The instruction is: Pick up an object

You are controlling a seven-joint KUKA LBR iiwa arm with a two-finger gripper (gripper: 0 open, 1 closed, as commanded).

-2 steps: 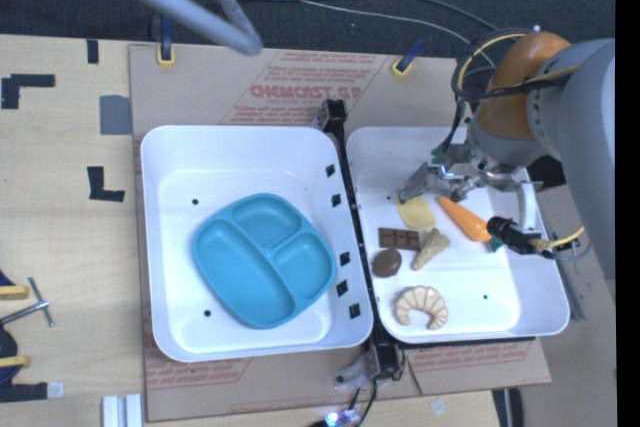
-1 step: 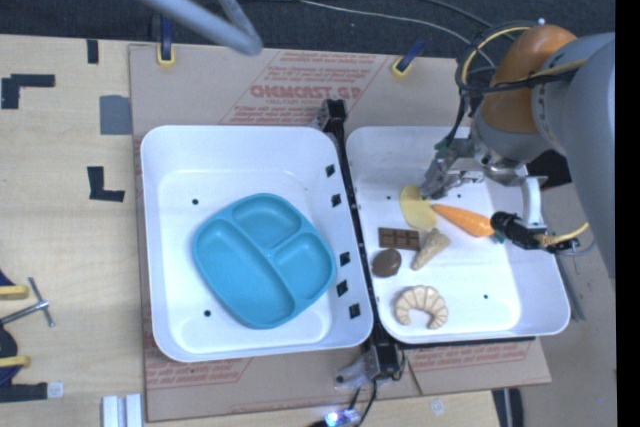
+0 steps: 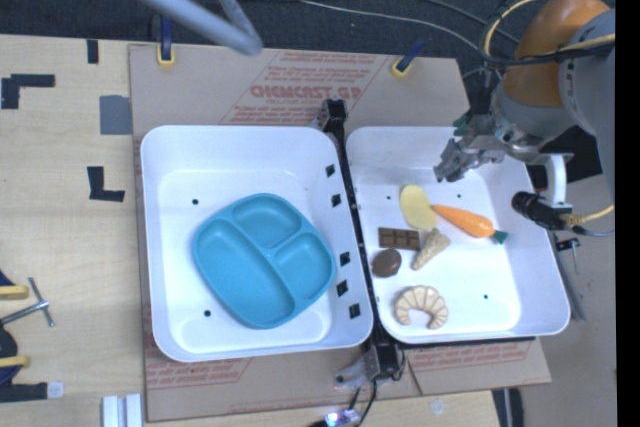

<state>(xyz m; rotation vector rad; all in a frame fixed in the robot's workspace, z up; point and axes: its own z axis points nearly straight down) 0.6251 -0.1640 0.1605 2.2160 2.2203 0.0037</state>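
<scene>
Camera view: arm (image 3: 560, 55) reaching from right, tool (image 3: 452, 165) over right bin (image 3: 540, 305)

- Orange carrot (image 3: 464, 220), lying slantwise in the right bin (image 3: 540, 310), touching a pale yellow piece (image 3: 417, 206).
- Brown chocolate bar (image 3: 398, 238), flat.
- Round brown piece (image 3: 386, 262).
- Tan wedge (image 3: 431, 248).
- Croissant (image 3: 421, 305), nearest the front.
</scene>
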